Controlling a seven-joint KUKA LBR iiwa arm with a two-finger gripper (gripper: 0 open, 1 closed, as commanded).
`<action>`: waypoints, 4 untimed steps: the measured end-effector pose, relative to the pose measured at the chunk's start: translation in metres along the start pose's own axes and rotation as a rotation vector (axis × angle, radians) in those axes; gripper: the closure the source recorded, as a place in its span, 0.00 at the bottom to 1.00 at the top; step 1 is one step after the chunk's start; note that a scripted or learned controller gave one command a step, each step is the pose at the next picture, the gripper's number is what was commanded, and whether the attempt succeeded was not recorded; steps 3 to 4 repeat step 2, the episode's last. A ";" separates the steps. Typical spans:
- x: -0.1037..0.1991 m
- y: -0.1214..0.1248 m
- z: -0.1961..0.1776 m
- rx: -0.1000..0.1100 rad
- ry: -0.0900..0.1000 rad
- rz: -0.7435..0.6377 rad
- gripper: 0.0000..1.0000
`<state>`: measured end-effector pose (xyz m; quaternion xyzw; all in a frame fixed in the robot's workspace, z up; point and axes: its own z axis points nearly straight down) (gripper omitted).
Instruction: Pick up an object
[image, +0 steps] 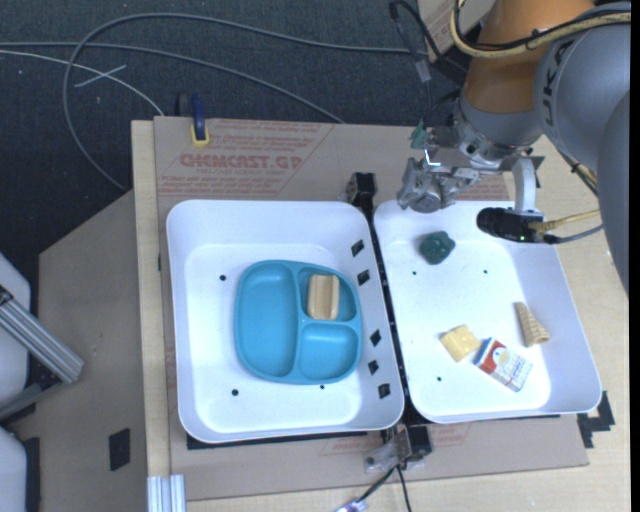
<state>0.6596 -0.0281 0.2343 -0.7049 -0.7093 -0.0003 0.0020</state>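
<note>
My gripper (426, 192) hangs over the far left corner of the right bin (570, 300), with nothing visibly in it. A dark green lump (436, 246) lies in that bin just in front of the gripper, apart from it. Nearer the front of the bin lie a yellow block (459, 342), a small red, white and blue box (504, 364) and a tan ridged piece (531, 323). In the left bin (195, 300) sits a blue divided plate (285, 330) with a tan slice (323, 296) in its far right compartment.
A black oblong part (508, 224) with a yellow cable juts over the right bin's far edge, right of the gripper. Black clips (362, 186) line the seam between the bins. The cardboard bench top (250, 150) stretches behind the bins, with cables on the dark floor beyond.
</note>
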 end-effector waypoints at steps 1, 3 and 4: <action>0.044 -0.005 0.002 0.000 -0.001 0.001 1.00; 0.101 -0.009 0.017 0.002 0.000 0.000 1.00; 0.101 -0.009 0.017 0.002 0.000 0.000 1.00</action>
